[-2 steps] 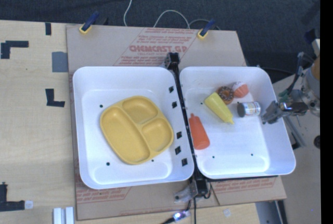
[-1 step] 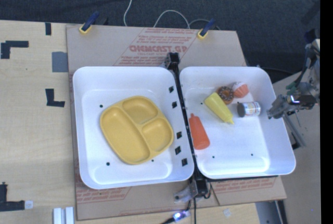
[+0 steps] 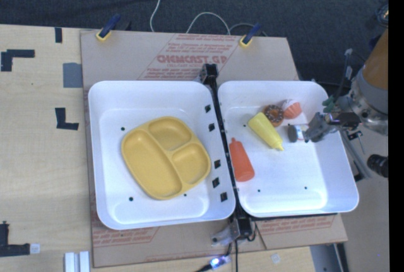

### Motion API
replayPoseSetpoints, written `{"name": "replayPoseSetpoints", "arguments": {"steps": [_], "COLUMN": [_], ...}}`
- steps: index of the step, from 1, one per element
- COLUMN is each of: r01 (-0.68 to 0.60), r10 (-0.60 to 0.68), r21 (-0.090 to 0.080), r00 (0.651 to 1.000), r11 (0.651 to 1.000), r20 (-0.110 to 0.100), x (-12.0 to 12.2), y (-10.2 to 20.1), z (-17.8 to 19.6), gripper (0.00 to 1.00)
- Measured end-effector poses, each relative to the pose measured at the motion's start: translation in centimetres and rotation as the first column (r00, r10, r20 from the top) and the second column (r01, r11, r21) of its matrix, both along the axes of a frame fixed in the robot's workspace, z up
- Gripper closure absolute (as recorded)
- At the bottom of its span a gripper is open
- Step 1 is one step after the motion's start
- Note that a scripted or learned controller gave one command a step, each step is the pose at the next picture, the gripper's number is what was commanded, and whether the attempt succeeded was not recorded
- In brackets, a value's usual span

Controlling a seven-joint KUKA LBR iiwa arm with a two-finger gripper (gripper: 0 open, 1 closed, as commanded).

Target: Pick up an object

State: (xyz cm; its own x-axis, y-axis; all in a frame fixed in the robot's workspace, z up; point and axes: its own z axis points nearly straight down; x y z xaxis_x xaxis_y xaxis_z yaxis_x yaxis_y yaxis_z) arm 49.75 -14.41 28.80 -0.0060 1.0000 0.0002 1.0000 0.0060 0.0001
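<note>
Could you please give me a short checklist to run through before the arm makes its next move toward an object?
1. Objects available in the right white bin: ok; a yellow cone-shaped plastic piece, an orange plastic bottle and a small brown-and-orange toy cluster lie there.
2. Gripper above that bin: ok; it sits just right of the yellow piece.
3. Object between the gripper's sides: not ok; nothing shows there.
4. Yellow piece apart from the orange bottle: ok.
5. Yellow piece apart from the toy cluster: cannot tell; they lie very close.
6. Yellow divided plastic plate out of the way: ok; it is in the left white bin.
</note>
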Motion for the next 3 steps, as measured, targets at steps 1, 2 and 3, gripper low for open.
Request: {"name": "replayPoseSetpoints", "arguments": {"steps": [1, 2, 3], "r01": [-0.001, -0.001, 0.0], "r10": [0.001, 0.001, 0.0], "r21": [0.001, 0.002, 0.0], "r00": [1.0, 1.0, 1.0], "r11": [1.0, 1.0, 1.0], "r20": [-0.002, -0.004, -0.004], "x": [0.7, 1.1, 2.1], "y": [5.8, 11.9, 17.7], "z": [-2.1, -3.8, -5.2], "gripper": [1.0, 1.0, 1.0]}}
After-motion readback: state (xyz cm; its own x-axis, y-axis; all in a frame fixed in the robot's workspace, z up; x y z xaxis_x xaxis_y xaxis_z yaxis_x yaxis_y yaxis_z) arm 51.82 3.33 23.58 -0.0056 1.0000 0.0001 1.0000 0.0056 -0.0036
